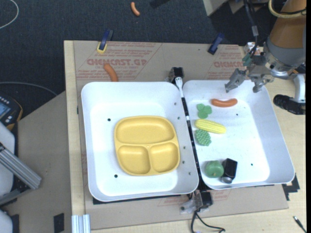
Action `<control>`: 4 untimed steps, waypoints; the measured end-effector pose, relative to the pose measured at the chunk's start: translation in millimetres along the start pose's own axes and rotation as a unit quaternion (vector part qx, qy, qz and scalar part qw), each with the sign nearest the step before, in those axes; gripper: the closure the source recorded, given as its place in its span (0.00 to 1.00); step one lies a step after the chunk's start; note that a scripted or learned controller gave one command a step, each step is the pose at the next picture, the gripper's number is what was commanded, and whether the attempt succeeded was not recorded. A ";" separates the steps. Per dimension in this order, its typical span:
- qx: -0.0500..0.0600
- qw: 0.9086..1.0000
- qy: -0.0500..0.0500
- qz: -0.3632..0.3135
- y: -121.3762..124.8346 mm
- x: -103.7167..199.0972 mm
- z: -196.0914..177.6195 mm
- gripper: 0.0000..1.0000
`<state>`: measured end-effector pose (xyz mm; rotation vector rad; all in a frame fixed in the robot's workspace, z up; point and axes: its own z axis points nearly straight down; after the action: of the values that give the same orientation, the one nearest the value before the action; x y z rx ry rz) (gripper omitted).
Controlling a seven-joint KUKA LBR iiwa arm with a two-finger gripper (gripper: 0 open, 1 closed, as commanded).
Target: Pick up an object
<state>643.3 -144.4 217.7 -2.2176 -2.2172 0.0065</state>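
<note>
The left bin (97,130) holds a yellow divided tray (146,144), well apart from the work. In the right bin (272,144) lie a sausage (224,102), corn (210,126) and other toys, unobstructed. The end effector (246,82) hovers open just above the sausage, probably its target.

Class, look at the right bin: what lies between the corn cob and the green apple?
In the camera view, a small green textured piece lies just below the corn cob; below it bare white bin floor runs to the green apple.
</note>
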 end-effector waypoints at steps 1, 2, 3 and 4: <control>0.000 1.000 0.000 0.000 -4.6 5.8 45.4 0.00; 0.000 1.000 0.000 0.000 -6.2 -2.3 93.4 0.00; -0.003 1.000 0.000 0.000 -5.6 -1.6 134.1 0.00; -0.005 1.000 -0.001 0.000 -4.3 -2.1 120.7 1.00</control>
<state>638.2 -146.4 97.0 -2.2240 -2.2239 -0.0031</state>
